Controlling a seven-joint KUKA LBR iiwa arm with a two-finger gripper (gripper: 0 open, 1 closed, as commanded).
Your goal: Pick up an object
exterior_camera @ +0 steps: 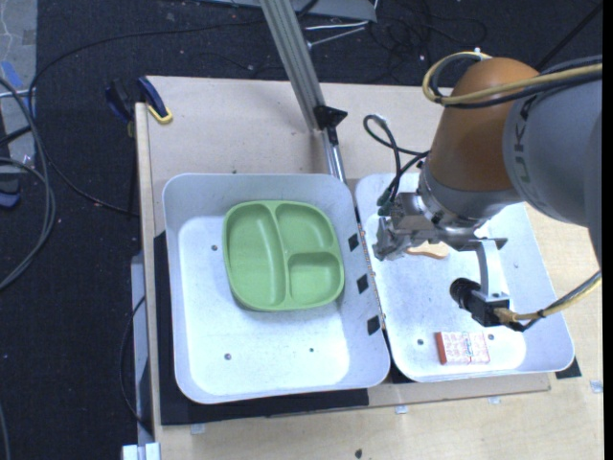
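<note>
The end effector [395, 241] hangs low over the near-left part of the right bin [536, 257], close to the seam between the two bins, and how far it is open cannot be told from this slanted view, nor whether it has hold of anything; nothing can be made out in its grasp. Nearest the camera in that bin, a small red and white box [464, 347] lies flat by the front rim, well apart from the end effector and free to be approached from above. Further in, a dark fitting [476, 300] on the arm's cabling hangs over the bin floor. Just beside the end effector, on its right, an orange object [428, 250] peeks out from under the wrist, mostly hidden; judging by the end effector's place, this looks like the target of the present try, though contact is not visible. In the left bin [192, 257] a green divided plate [283, 255] sits face up near the middle, broad and shallow, likely awkward to pinch. Beyond the bins the tan worktop [239, 123] carries a slanted metal pole [297, 60], with a blue and yellow clamp [153, 101] at its far-left corner, probably fixing the board in place.
</note>
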